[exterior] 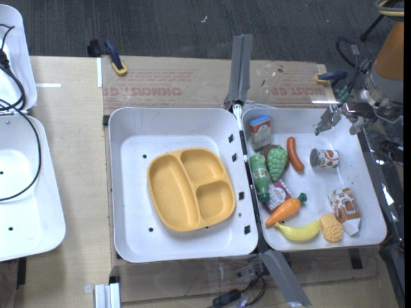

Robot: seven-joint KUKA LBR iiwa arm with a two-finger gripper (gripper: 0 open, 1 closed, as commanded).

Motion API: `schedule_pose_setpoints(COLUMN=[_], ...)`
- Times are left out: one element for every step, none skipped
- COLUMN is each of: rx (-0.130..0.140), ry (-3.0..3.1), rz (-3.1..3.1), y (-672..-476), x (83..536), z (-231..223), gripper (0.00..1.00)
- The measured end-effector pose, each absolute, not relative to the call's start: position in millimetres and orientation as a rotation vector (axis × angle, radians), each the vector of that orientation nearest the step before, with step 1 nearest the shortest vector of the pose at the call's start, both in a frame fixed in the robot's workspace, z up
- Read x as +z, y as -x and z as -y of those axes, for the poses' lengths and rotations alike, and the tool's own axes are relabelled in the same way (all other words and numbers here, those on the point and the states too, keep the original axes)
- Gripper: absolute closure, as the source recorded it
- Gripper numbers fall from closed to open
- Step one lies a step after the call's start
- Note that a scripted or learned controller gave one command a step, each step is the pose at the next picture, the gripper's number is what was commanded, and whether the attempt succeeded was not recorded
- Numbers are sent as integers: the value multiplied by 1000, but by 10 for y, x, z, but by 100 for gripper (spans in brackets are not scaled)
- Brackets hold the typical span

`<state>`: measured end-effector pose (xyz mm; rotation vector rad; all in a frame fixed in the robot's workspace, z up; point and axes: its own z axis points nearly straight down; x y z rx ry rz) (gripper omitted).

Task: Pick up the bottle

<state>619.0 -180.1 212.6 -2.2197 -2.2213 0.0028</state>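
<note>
Hanging over the far right corner of the right bin (379, 233), the tool (340, 122) holds nothing; whether its fingers stand wide or narrow cannot be told. Nearest it lies a small can (324, 158), then a sausage (295, 154). The green bottle (259, 176) lies along the bin's left wall, touching green grapes (277, 162), well apart from the tool. A yellow divided tray (191, 188) sits in the left bin (125, 191). Both bins rest on a pale worktop (70, 95) with brown cardboard (173, 82) printed in reversed red lettering, not readable; dark carpet (192, 11) lies beyond.
</note>
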Motion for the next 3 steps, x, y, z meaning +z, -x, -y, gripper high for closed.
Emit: schedule_pose_setpoints(rx=[3, 3, 6], ry=[2164, 2624, 2487], rz=[2276, 1728, 1916], y=[-6112, -6361, -5851], x=[1030, 1915, 1240], z=[1841, 710, 957], gripper=[0, 0, 0])
